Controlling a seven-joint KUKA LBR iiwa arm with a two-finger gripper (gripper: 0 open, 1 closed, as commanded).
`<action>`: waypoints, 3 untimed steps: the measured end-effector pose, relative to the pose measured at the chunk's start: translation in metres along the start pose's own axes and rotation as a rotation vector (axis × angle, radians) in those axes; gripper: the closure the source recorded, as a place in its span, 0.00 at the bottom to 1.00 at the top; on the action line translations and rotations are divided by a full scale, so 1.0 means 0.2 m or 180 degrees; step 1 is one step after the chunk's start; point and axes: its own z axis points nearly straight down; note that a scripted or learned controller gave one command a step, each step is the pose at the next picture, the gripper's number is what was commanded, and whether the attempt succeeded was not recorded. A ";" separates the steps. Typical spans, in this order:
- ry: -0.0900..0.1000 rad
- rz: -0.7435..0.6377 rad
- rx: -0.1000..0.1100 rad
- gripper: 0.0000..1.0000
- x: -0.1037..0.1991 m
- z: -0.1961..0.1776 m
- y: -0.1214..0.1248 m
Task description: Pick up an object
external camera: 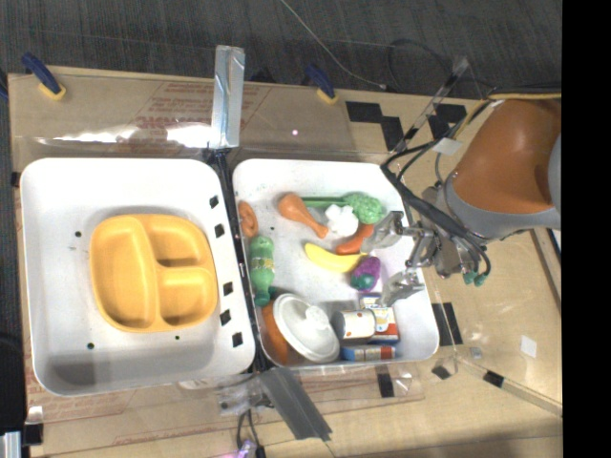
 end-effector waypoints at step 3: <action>-0.0015 0.0731 -0.0001 0.00 -0.69 0.51 0.17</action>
